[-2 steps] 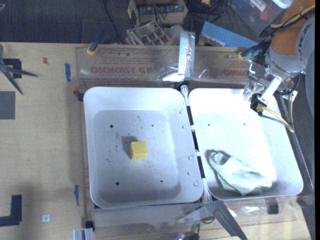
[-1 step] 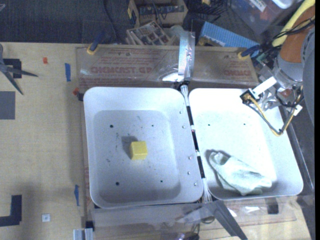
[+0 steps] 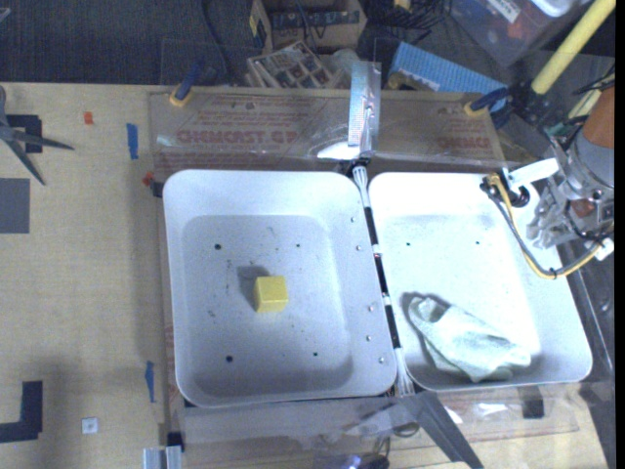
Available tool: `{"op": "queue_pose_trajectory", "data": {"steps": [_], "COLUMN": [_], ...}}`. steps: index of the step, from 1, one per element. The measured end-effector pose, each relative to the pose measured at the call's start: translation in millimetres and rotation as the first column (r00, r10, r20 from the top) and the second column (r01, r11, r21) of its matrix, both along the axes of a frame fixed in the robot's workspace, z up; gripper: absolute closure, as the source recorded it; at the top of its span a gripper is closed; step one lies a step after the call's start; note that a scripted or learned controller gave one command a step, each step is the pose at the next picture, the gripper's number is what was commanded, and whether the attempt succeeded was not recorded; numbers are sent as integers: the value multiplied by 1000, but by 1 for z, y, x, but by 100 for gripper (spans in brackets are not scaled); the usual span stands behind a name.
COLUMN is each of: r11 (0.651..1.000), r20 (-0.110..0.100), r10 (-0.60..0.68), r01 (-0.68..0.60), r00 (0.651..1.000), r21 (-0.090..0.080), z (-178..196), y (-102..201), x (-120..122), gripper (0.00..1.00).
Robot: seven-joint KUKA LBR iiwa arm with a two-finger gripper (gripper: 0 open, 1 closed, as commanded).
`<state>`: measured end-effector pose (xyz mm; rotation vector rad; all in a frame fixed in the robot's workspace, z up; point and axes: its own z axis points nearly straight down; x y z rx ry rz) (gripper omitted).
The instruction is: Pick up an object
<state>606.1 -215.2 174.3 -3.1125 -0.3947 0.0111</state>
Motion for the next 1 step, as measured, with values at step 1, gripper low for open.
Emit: {"op": "queue_pose_trajectory", "data": {"steps": [1], "r11": [1000], "r20": [0], "r10": [0], "r01": [0], "r00": [1000], "r21": [0], "z": [0], "y": [0], "x": [0], "gripper": [0]}}
